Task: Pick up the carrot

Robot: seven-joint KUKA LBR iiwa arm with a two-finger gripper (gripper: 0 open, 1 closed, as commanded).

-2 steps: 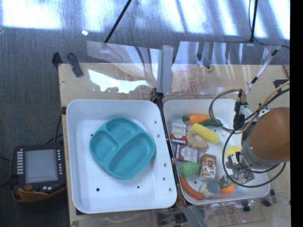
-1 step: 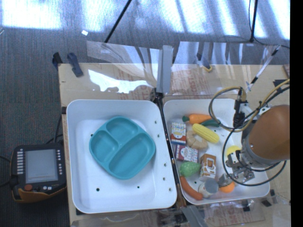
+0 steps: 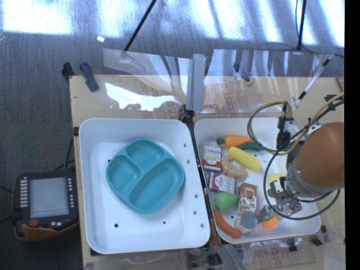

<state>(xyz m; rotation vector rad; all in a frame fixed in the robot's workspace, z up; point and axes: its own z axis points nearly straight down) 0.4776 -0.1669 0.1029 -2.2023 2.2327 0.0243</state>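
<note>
Carrot (image 3: 235, 141) lying along the right bin's (image 3: 209, 129) far wall, long axis crosswise, greens toward the arm | hand (image 3: 279, 202) hovering nearer the bin's near corner | its opening: cannot tell

bench board (image 3: 225, 94): faint reddish print at 12 o'clock behind the bins, letters not readable
small cartons (image 3: 212, 156): printed faces, right bin, 9 o'clock side; text too small to read
carton by gripper (image 3: 247, 196): orange-and-white label, illegible
pendant (image 3: 46, 202): screen at 8 o'clock on the floor, grey, no characters made out
</note>
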